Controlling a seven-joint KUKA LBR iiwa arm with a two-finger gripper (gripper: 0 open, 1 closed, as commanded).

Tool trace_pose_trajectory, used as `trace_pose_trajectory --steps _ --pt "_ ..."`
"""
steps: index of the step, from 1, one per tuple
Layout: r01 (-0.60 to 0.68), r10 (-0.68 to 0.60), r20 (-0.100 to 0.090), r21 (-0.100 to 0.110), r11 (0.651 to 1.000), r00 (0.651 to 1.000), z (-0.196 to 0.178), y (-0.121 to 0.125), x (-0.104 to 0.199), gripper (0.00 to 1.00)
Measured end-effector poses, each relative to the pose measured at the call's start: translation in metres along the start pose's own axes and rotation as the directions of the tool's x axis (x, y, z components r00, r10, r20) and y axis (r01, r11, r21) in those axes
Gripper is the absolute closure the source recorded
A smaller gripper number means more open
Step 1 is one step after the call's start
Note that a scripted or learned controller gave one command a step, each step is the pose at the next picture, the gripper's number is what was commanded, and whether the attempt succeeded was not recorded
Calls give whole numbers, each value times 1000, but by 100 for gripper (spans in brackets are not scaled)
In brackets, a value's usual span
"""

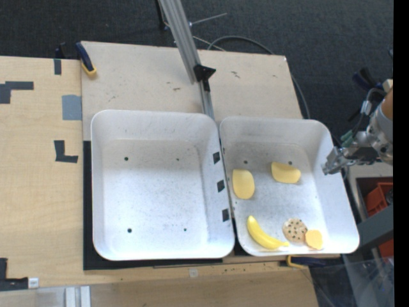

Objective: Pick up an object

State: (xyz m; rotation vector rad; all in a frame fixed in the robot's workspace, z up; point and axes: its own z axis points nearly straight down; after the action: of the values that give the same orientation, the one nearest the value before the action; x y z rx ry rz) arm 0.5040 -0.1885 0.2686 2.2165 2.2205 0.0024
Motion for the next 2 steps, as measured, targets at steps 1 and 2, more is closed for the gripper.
trace_pose_trajectory --steps 1,2 --pt "6 -5 -4 4 1000 1000 -3 18 54 100" --pt "5 -5 -3 5 1000 1000 -5 27 103 100"
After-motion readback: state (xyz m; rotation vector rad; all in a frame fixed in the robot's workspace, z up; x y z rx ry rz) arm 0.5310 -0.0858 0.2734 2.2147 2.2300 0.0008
